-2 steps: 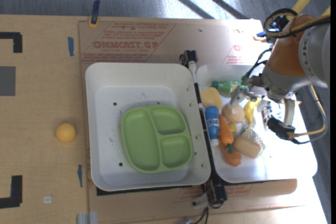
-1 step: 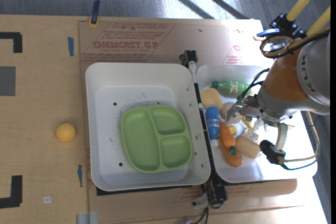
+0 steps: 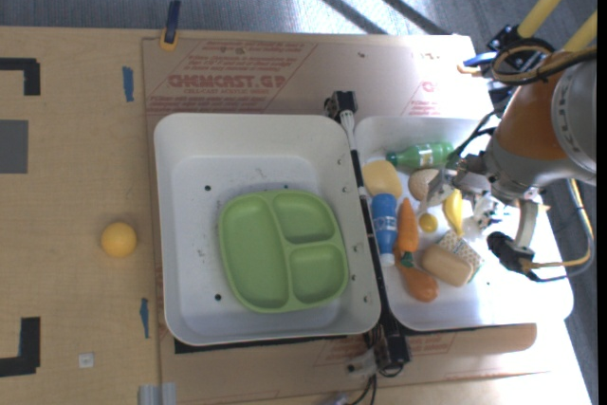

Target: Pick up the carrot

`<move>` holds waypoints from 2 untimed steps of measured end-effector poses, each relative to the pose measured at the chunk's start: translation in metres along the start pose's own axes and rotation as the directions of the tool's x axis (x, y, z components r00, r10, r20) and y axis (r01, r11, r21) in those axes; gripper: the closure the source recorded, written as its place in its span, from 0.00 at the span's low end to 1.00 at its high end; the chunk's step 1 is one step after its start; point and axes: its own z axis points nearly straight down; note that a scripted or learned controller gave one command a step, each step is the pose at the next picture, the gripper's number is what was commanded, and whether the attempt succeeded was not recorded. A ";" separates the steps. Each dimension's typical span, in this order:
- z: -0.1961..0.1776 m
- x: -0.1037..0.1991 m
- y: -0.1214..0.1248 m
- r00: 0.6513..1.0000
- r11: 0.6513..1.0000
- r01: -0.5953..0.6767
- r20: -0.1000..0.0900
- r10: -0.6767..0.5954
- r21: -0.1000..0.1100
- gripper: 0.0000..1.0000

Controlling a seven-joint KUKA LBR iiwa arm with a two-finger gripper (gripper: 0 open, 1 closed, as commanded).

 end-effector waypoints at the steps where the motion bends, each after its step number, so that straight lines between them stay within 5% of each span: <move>1: 0.001 0.020 0.044 0.977 0.977 -0.213 0.008 0.213 0.013 0.00; 2: 0.000 0.025 -0.005 1.000 1.000 0.012 0.005 -0.012 -0.003 0.00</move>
